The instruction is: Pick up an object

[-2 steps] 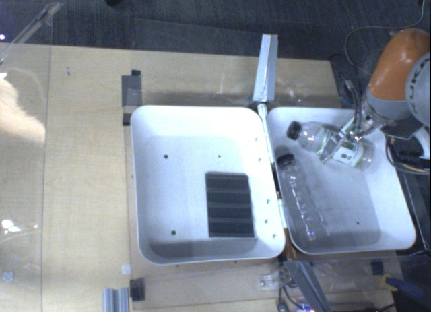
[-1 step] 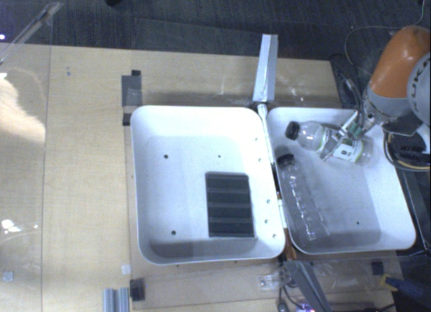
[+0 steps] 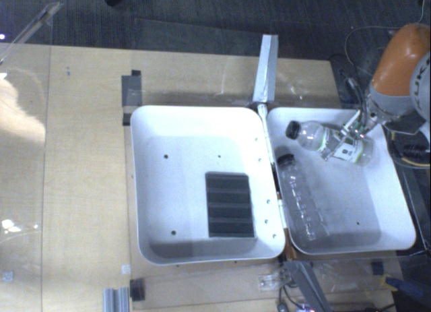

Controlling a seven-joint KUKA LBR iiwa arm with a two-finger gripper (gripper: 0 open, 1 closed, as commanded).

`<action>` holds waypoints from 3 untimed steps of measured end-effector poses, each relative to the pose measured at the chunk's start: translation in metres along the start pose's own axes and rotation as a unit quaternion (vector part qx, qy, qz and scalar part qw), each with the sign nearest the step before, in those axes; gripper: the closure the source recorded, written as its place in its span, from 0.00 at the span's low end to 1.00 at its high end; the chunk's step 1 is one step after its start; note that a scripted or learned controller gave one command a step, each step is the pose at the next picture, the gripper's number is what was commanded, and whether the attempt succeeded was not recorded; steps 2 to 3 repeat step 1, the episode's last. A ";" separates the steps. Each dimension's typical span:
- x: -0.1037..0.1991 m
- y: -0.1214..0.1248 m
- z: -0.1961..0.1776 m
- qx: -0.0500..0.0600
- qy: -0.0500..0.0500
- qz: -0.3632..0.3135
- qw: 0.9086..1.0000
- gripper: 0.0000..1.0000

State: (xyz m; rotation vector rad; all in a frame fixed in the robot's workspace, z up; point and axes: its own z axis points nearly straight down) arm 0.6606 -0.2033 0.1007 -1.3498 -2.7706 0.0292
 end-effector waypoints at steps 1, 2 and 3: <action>0.150 0.088 -0.084 -0.025 -0.026 -0.034 0.999 1.00; 0.150 0.088 -0.084 -0.025 -0.026 -0.034 0.999 1.00; 0.150 0.088 -0.084 -0.025 -0.026 -0.034 0.999 1.00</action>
